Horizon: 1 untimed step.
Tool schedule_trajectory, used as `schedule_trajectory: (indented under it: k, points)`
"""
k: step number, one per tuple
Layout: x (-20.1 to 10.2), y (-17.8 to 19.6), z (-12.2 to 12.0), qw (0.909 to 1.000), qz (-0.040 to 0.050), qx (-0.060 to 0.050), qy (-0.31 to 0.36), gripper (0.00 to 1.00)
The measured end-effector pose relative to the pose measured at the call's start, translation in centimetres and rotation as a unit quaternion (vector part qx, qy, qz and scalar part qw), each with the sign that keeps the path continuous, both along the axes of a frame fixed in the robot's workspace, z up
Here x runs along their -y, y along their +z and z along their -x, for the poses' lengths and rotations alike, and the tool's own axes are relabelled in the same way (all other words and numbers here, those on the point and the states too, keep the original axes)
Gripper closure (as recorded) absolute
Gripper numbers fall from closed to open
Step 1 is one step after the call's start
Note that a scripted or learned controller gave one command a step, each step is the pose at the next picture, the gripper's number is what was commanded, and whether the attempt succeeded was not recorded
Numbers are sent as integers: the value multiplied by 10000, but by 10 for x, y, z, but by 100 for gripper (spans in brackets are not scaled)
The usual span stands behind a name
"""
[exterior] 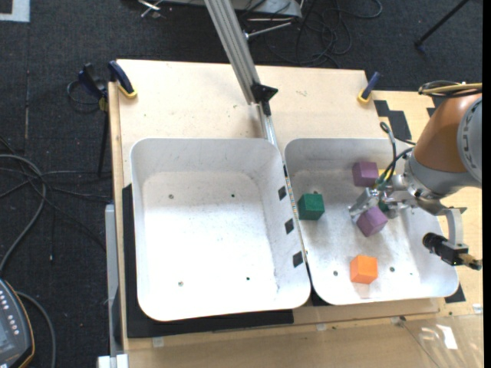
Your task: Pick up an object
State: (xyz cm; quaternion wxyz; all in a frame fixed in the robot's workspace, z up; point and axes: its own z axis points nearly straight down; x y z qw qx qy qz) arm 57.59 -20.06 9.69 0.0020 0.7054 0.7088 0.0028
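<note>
Camera view, looking down: the gripper [374, 203] is low in the right bin [330, 153], and its fingers sit against a purple block [373, 221] just below them — whether they actually clamp it, I cannot tell. A second purple block [365, 172] lies just above the gripper. To its left sits a green block [311, 205], apart from it. Below it, toward the bin's near rim, rests an orange block [364, 269]. Further left lies the left bin [142, 205].

Purple cube [373, 221] in right bin [430, 286] (tilted), touching tool [371, 203] tips.
</note>
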Motion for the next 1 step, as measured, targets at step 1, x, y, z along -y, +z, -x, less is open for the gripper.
schedule_trajectory:
  k: [1]
  points:
    - [-5, 0, 23, 10000, 4, -27, -23, 0]
